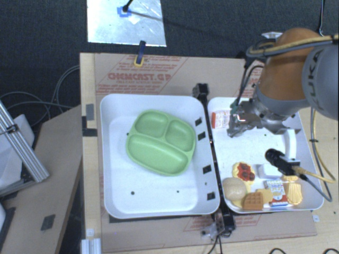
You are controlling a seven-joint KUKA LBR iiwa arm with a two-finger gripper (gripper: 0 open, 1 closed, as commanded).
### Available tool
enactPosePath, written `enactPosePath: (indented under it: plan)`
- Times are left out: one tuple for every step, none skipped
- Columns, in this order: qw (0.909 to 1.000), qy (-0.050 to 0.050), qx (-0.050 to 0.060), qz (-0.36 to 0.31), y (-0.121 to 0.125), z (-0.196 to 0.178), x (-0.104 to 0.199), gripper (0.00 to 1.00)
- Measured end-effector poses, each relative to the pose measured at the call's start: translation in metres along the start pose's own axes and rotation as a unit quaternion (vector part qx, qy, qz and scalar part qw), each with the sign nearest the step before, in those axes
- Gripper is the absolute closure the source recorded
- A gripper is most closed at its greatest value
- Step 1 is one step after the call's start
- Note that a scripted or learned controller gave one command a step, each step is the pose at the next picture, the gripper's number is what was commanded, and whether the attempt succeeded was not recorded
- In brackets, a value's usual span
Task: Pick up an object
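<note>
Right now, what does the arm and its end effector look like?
The arm is grey with rounded casings, an orange band above the wrist and part of dark lettering on its side. Cables run over the orange part. The end effector is a small grey metal assembly with dark parts.

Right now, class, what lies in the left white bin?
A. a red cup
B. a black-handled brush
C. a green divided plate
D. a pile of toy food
C: the green divided plate, with three compartments, lies in the left bin, while the toy food is clustered in the right bin.
</note>
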State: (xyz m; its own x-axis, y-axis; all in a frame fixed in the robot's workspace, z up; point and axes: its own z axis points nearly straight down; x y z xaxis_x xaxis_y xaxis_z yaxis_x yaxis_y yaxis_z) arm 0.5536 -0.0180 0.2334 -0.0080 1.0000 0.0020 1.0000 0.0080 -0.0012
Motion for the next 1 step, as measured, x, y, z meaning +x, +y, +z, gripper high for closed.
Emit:
enactPosePath:
  plan:
    - [1.0, 0.0, 0.0, -0.001, -0.0151, 0.0133, 0.0531, 1.0]
